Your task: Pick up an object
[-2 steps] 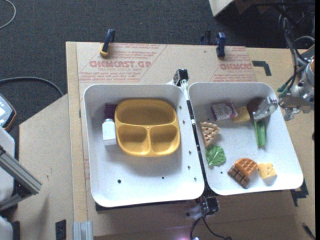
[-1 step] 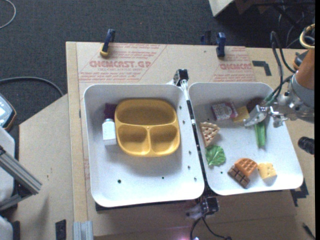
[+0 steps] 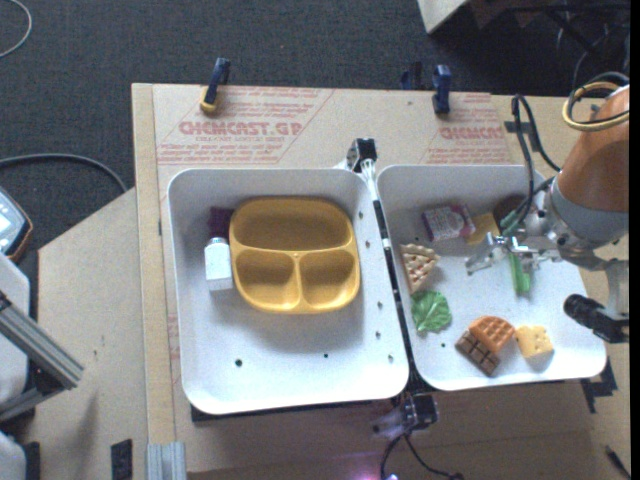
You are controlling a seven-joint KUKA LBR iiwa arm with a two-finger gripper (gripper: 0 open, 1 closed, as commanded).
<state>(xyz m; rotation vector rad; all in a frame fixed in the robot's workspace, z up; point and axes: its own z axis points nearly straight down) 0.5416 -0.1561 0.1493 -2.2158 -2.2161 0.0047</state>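
Waffle (image 3: 486, 342), cheese (image 3: 534, 342), leaf (image 3: 431, 311) in right bin (image 3: 590, 360); yellow tray (image 3: 295, 253) in left bin (image 3: 200, 368).

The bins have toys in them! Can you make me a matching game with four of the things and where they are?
Things:
1. yellow divided plate
2. green leaf
3. cheese wedge
4. small white bottle

Places:
A. right bin, near the wall between the bins
B. left bin, against the plate's left edge
C. middle of the left bin
D. right bin, front right corner, beside the waffle

Pairs: 1-C, 2-A, 3-D, 4-B
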